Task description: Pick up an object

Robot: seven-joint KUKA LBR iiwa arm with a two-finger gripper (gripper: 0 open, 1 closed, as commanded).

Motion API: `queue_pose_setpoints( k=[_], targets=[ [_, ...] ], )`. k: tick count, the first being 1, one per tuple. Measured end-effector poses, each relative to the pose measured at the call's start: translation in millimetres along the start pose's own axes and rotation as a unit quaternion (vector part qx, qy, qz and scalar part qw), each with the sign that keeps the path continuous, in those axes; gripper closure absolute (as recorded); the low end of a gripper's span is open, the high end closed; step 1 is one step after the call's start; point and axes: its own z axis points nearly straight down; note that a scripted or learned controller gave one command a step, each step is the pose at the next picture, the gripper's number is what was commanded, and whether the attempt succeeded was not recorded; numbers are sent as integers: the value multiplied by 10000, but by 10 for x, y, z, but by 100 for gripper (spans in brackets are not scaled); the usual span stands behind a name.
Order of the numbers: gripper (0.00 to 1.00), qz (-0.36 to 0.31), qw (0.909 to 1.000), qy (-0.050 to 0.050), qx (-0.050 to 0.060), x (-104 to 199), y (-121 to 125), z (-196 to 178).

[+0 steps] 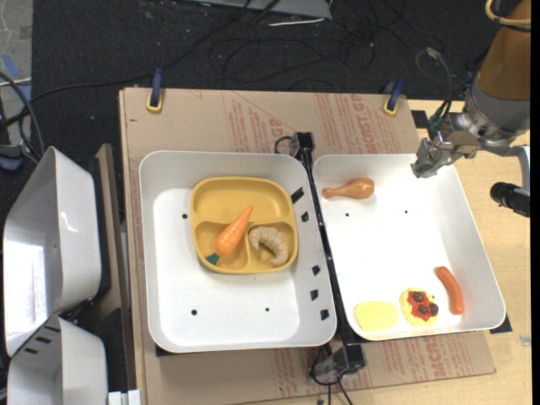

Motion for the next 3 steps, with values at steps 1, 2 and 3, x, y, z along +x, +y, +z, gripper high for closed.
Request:
queue_pose_setpoints(
  k=[1,2,3],
  targets=[
    [100,-3,10000,1,4,608,-103,23],
    [100,3,10000,0,10,1072,-249,163],
    [100,-4,10000,2,7,1599,-319,160]
  ],
)
